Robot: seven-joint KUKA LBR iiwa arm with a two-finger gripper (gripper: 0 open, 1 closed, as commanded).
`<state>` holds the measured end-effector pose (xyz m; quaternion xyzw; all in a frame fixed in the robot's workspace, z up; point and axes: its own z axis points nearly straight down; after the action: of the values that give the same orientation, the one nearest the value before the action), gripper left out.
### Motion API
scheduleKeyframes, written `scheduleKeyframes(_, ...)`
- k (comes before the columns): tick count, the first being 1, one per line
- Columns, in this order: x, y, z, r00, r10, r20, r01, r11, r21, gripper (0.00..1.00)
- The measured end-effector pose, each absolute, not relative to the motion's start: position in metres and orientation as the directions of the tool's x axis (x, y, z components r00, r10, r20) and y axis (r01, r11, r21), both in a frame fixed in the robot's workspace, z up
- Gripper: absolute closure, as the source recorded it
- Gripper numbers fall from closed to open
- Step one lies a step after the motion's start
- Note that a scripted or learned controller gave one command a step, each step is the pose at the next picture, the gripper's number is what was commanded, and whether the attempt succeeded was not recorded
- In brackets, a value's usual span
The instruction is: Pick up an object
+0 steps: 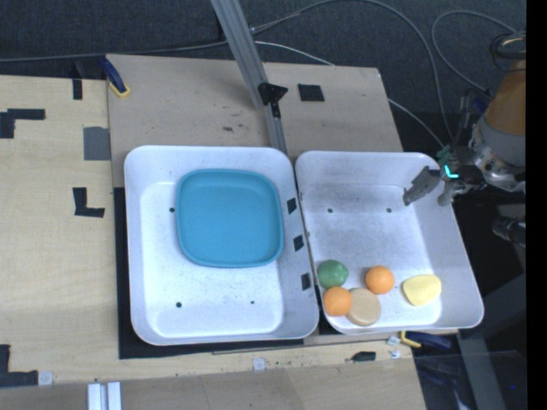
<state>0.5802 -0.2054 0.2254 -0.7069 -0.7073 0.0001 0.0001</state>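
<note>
Objects for picking are clustered at the near edge of the right bin (444, 229): a green ball (332, 273), an orange ball (379, 279), a second orange ball (337, 301), a tan round piece (364, 307) and a yellow lump (421, 289). The tan piece is seen touching the lower orange ball, so a clean grasp there may be hindered; the yellow lump is set slightly apart and is judged the easier target. The gripper (432, 186) is held over the bin's far right rim, well apart from the cluster. Its fingers look spread, with nothing between them, though the view is poor there. A blue plate (229, 217) is laid in the left bin (154, 314).
</note>
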Motion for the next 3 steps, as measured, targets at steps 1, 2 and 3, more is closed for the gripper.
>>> scheduleKeyframes(1, 0.580, -0.205, 0.225, 0.000, 1.000, 0.000, 1.000, 0.000, 0.000, 0.00)
scheduleKeyframes(2, 0.583, -0.196, 0.175, -0.001, 1.000, 0.001, 1.000, 0.001, -0.005, 0.00)
scheduleKeyframes(3, 0.584, -0.187, 0.116, -0.001, 1.000, 0.001, 1.000, 0.001, -0.005, 0.00)
